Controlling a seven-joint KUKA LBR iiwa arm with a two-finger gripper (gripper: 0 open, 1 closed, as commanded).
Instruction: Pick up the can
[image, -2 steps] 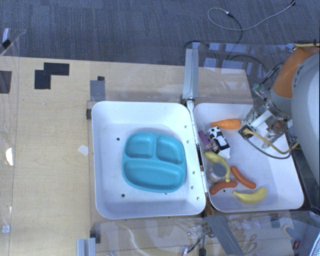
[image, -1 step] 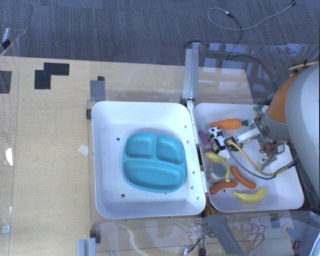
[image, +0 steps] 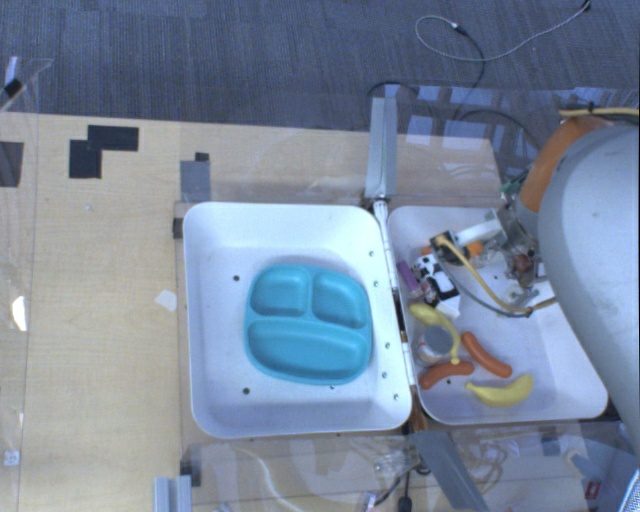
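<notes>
Arm housing (image: 600, 270): what sits closest to you is the big grey curved body of the arm, blurred, filling the right side and covering part of the right bin.
Orange band (image: 545, 165): you can see it at the upper edge of that grey body.
Bench front: along the bottom edge you have clear brackets and loose cables (image: 400, 480) below the gap between the bins.
Right bin (image: 560, 400): at its near end you find a yellow banana (image: 500, 390), with two orange-red sausage-shaped toys touching it or just beside it, one (image: 445, 375) to its left and one (image: 485, 358) above.
Can (image: 436, 344): you should look just behind the left sausage, near the bin's left wall; a small round grey-topped thing sits there, partly ringed by a thin yellow curved piece (image: 440, 318). It is too small and blurred for you to be sure of it.
Left bin (image: 210, 330): it holds a blue three-compartment tray (image: 308, 322), lying flat in the middle.
Mid right bin: a black-and-white toy (image: 435, 278) lies near the left wall, with a purple piece (image: 408, 272) beside it.
Gripper (image: 505, 258): it is low over the far half of the right bin, well apart from the can. Wires and parts crowd it, so you cannot tell how its tips stand.
Bench top (image: 90, 300): pale wood, with black tape patches (image: 100, 148) at the far left.
Floor (image: 250, 50): grey carpet beyond, with a thin white cable (image: 480, 45).
</notes>
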